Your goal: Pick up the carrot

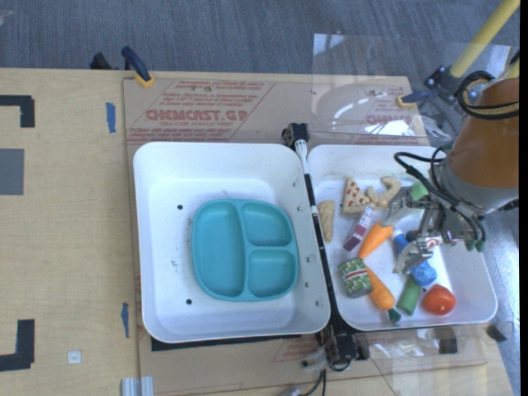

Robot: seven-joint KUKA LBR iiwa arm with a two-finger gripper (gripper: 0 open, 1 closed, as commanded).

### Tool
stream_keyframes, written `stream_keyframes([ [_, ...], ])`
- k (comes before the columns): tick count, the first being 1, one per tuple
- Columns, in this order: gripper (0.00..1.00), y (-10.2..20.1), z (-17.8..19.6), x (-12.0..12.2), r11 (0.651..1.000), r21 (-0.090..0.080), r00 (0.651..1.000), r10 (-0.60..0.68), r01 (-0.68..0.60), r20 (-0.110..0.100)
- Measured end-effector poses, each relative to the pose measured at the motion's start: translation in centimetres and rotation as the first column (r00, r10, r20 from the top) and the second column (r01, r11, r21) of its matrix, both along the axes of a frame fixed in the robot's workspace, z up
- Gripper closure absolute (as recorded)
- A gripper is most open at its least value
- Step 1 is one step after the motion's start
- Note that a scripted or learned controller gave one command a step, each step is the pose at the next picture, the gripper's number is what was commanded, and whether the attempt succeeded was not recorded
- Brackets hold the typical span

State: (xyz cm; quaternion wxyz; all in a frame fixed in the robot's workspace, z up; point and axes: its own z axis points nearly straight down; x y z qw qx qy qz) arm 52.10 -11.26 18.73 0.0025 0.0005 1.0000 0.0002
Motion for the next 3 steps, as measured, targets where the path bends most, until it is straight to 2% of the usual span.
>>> stream_keyframes([
  [1,0.0,1.4,-9.0,-2.2,1.0,-0.002,1.0,0.002,-0.002,0.008],
  [2,1.0,1.5,-8.1,-2.1,1.0,-0.001,1.0,0.004,-0.004,0.011],
  [3,1.0,6.5,0.1,-0.2,0.993,0.003,0.993,-0.12,0.12,0.007],
])
